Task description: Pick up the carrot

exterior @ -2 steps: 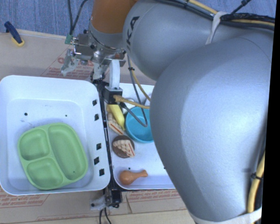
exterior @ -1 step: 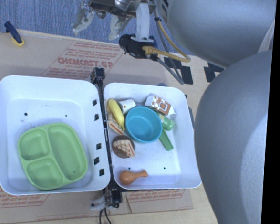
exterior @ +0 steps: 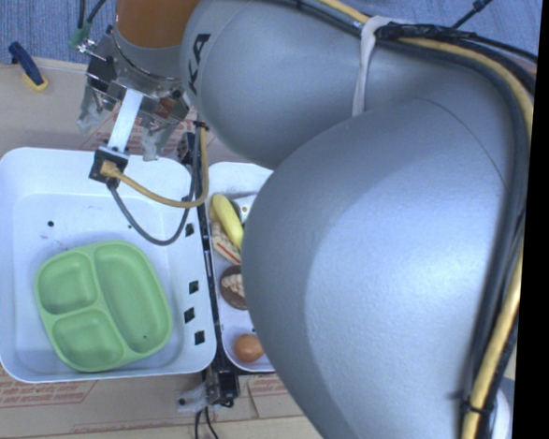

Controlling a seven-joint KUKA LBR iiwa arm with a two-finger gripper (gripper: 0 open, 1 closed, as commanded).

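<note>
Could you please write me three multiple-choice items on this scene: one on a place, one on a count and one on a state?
1. Where is the banana?
A) left bin
B) right bin
C) outside both bins

2. How many compartments has the green tray?
A) two
B) three
C) four

3. How does the tray lie?
A) flat, open side up
B) upside down
C) propped against a wall

Answers:
1 B: the banana lies in the right bin, near the divider.
2 B: three wells can be counted.
3 A: it rests on the left bin's floor with its wells facing up.
</note>
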